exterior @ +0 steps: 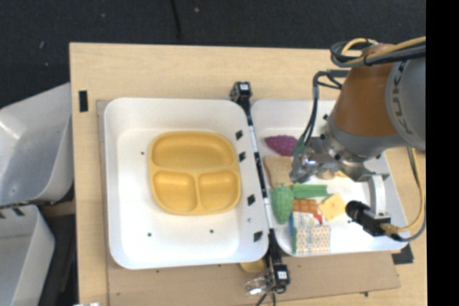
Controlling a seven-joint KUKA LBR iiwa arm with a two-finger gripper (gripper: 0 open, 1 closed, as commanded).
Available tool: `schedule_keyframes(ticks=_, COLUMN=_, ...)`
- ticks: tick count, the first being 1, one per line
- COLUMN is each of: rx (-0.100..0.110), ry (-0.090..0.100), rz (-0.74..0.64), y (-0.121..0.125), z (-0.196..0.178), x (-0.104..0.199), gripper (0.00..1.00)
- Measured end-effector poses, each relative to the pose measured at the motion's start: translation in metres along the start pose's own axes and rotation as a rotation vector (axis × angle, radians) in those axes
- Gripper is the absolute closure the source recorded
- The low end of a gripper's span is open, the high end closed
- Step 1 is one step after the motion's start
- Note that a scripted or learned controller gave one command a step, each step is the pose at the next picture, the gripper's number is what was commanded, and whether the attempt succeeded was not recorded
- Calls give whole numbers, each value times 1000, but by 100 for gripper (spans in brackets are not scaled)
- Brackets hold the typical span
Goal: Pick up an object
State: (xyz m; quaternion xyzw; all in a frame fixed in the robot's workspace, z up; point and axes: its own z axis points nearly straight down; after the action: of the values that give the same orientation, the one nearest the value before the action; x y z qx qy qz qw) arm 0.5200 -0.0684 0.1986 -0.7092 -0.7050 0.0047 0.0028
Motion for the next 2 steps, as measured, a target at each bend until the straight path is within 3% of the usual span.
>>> schedule_keyframes(ticks=1, rx=-14, ry=-1, rz=-1, y=-31, z=-35, x=-50, gripper=100)
schedule_keyframes(ticks=2, rx=-32, ry=7, rz=-21, y=-29, z=-236, x=81, gripper=100)
